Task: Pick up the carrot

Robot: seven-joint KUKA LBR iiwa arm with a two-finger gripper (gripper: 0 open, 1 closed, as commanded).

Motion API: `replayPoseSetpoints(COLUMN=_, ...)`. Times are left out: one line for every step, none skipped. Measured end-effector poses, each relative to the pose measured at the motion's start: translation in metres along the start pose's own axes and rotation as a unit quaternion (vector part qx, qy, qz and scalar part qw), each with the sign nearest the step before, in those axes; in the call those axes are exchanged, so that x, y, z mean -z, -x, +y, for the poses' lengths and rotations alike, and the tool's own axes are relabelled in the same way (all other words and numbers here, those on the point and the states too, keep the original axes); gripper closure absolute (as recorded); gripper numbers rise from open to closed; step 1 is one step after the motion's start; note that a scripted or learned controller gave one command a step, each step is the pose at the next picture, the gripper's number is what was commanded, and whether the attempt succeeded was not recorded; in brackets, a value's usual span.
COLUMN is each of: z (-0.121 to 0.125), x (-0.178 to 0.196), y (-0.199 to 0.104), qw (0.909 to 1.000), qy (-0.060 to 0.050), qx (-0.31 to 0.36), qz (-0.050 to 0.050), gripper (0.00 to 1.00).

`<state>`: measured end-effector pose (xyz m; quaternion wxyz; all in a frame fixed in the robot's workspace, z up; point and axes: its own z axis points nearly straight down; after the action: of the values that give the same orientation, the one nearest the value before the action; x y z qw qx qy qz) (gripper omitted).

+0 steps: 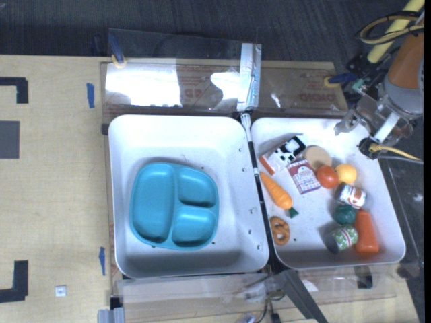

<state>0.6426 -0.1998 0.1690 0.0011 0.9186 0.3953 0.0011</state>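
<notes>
A: Start at the left. What lies there?

B: The left bin (121, 180) holds a blue divided plate (175, 204), well apart from anything that matters. Past the wall between the bins, the carrot (277, 189) lies in the right bin (394, 247), near its left wall, slanting from upper left down to a green stub at lower right.

A: How will it handle?

B: I judge it a toy: light, stiff, smooth-skinned, so likely to slip or roll if pinched off-centre. I would take it across the thick middle of the orange body, fingers set crosswise to its length.

A: What crowds it?

B: A pretzel (280, 229) lies just below its green end. A small red-and-white packet (303, 177) sits just to its right, and a black-and-white carton (283, 155) is above it, close to the narrow tip. The bin wall to its left leaves little room for a finger on that side. Further right come a tomato (328, 176), a yellow ball (346, 173), a can (351, 196) and an orange bottle (367, 234), all clear of the approach.

A: And the arm?

B: The end effector (367, 133) hovers over the bin's upper right corner, well apart from the carrot. Whether it is open or closed I cannot tell; nothing shows in its grip.
</notes>
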Motion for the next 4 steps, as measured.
replayPoseSetpoints(z=-0.029, x=-0.04, y=0.014, qw=0.9999, qy=-0.005, qx=0.01, qz=-0.002, gripper=0.0)
replayPoseSetpoints(z=-0.039, x=-0.075, y=0.021, qw=0.9989, qy=0.004, qx=-0.046, qz=0.004, gripper=0.0)
replayPoseSetpoints(z=0.008, x=0.003, y=-0.003, qw=0.9989, qy=0.002, qx=-0.046, qz=0.001, gripper=0.0)
replayPoseSetpoints(z=-0.026, x=-0.052, y=0.016, qw=0.9912, qy=-0.005, qx=-0.132, qz=-0.003, gripper=0.0)
